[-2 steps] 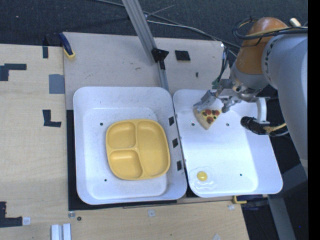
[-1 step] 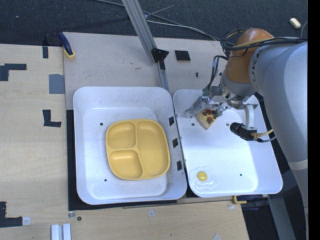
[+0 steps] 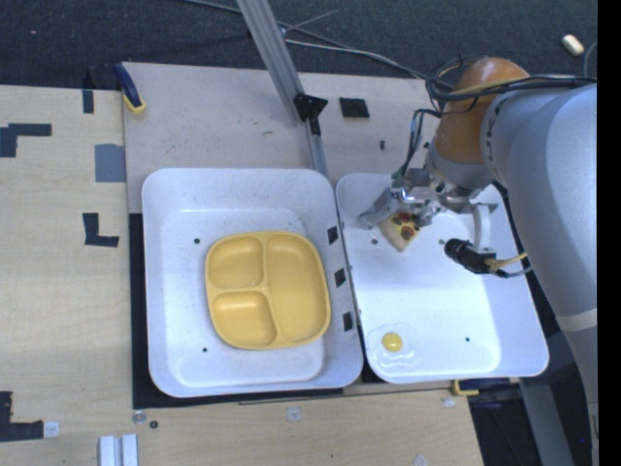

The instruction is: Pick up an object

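1. Progress check: the gripper is down in the right bin, near its back left corner, and there's a small pale object with red and yellow bits right at its tip. Looks like it could be a toy food piece, but it's too small to name for sure.
2. Is it actually grabbed? I can't tell. The object sits right against the metal of the gripper, but the view doesn't show whether the gripper is wide or closed on it, so I'm not calling it held.
3. My read: the reach is done, and the grasp and lift are what's left. Nothing looks raised clear of the bin floor.
4. Other candidates: a toy fried egg lies near the front edge of the same bin, well apart from the gripper. A yellow divided plate sits in the middle of the left bin.
5. Brands or writing: nothing readable anywhere. The bench has dark tape marks, but no text.
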Action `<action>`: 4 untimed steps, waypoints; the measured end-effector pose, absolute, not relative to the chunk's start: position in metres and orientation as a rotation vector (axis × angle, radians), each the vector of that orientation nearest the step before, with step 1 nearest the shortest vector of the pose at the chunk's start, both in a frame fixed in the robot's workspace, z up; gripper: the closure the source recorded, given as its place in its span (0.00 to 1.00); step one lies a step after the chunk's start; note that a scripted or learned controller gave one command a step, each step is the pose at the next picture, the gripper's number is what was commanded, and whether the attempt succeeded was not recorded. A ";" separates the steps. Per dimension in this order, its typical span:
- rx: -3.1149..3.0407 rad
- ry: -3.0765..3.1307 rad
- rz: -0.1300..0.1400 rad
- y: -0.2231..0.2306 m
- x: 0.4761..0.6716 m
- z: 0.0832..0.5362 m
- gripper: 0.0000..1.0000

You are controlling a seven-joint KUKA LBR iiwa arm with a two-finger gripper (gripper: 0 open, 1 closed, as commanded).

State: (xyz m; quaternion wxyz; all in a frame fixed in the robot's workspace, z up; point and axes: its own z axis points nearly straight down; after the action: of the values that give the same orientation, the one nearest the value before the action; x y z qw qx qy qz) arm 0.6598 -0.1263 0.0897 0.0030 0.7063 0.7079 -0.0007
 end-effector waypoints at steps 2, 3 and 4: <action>2.218 2.220 0.002 -0.134 0.657 0.154 1.00; 2.217 2.220 0.002 -0.140 0.650 0.203 1.00; 2.218 2.222 0.002 -0.139 0.651 0.232 1.00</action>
State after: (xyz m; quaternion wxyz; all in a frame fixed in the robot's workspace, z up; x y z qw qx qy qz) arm 0.6512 -0.1393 0.2316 0.0009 0.7064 0.7078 0.0005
